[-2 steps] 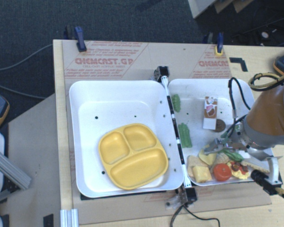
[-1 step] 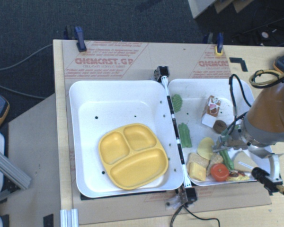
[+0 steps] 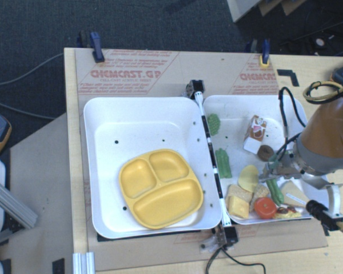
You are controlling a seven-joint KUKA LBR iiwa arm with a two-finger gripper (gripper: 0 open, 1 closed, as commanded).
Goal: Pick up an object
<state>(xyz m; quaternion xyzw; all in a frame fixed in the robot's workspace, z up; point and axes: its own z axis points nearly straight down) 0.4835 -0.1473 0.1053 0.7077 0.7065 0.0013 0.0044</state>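
Note:
The right bin (image 3: pixel 234 104) holds several toy foods: a green pickle (image 3: pixel 212 123), a green strip (image 3: pixel 222 162), a brown and white packet (image 3: pixel 256 129), a brown ball (image 3: pixel 266 152), a yellow wedge (image 3: pixel 248 177), pale yellow blocks (image 3: pixel 238 201), a red tomato (image 3: pixel 265 208) and a green pod (image 3: pixel 276 192). My gripper (image 3: pixel 272 174) hangs low over the bin's front right part, between the brown ball and the green pod, right of the yellow wedge. The arm's grey wrist (image 3: pixel 323 153) hides the bin's right side.
The left bin (image 3: pixel 103 119) carries a yellow divided plate (image 3: pixel 161 188) toward its front. A black cable (image 3: pixel 286 113) loops over the right bin's back corner. Blue clamps (image 3: pixel 95 45) (image 3: pixel 265 51) sit on the bench's far edge.

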